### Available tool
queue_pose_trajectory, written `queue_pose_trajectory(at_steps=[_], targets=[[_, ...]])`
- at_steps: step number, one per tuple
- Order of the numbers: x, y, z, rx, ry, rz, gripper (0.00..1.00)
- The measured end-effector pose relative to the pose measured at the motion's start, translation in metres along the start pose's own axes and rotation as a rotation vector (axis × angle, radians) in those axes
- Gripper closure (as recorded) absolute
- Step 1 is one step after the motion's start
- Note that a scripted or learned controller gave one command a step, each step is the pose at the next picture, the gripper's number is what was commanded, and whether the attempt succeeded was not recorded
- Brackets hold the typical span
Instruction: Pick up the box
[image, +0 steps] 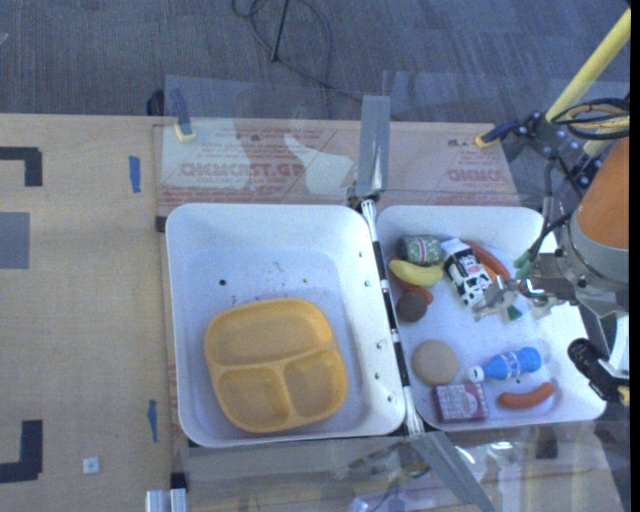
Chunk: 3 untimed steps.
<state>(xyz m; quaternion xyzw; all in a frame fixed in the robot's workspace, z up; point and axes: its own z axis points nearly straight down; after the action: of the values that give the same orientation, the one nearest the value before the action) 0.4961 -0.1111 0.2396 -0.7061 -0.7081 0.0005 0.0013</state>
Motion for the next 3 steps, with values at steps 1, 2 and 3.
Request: queue_pose_trajectory(at_steps=[1,2,3], targets=[[0.08,0.031,0.056,0.0,0.0,-0.036,0.0],[0.048,0.052,0.056,-0.002,-0.001,0.138,0.0],[-0.047,0.057,-0.112,-0.002,-0.002,0.172,0.0]])
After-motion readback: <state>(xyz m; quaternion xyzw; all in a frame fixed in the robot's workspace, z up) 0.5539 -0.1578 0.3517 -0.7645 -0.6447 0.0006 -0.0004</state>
